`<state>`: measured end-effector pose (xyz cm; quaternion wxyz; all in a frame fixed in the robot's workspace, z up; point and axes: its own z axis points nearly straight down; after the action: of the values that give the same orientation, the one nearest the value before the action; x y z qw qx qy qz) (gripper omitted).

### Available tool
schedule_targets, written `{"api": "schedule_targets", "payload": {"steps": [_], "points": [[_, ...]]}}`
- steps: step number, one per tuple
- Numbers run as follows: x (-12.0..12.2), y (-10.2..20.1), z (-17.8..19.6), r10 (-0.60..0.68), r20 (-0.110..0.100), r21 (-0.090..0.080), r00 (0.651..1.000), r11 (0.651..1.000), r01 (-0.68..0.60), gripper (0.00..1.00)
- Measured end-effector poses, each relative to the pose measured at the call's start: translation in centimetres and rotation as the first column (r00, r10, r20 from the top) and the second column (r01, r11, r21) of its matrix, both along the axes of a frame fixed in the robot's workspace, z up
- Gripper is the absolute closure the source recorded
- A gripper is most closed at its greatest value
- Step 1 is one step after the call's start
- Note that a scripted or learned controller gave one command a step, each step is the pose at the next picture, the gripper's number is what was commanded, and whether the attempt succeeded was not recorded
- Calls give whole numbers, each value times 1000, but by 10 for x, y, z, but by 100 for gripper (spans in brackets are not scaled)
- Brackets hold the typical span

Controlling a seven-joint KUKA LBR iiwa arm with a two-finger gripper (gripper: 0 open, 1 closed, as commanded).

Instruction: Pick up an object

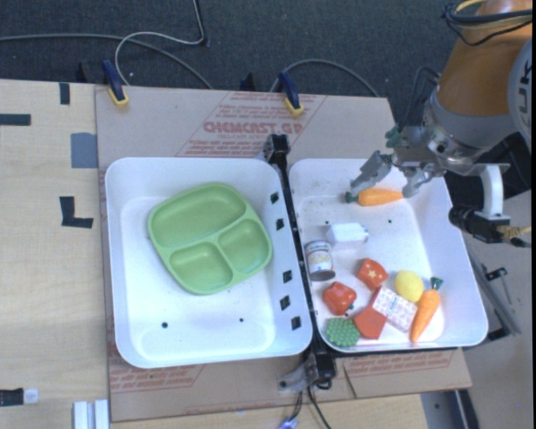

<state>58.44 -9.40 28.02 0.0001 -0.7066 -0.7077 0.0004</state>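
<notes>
Carrot (380, 197) lies in the right bin (456, 266) near its 12 o'clock wall, long axis running 3 to 9 o'clock, green stub at 9 (tilted slightly, the 3 o'clock end higher). The jaws (395, 179) hang spread wide just above it, one finger toward 9 o'clock, the other toward 3, nothing gripped between them. Bare white floor opens toward 6 o'clock before a small white block (347, 232) and a tin (319, 259). Further toys crowd the bin's 6 o'clock end. The left bin (125, 239) carries a green divided plate (209, 237).
</notes>
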Motion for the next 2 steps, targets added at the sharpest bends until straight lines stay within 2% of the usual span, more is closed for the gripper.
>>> {"api": "schedule_targets", "payload": {"steps": [1,2], "points": [[-74,-33,-108,-2,-4,1,1000,1000,2,0],[-68,-46,-187,-1,-2,1,1000,1000,1,0]]}}
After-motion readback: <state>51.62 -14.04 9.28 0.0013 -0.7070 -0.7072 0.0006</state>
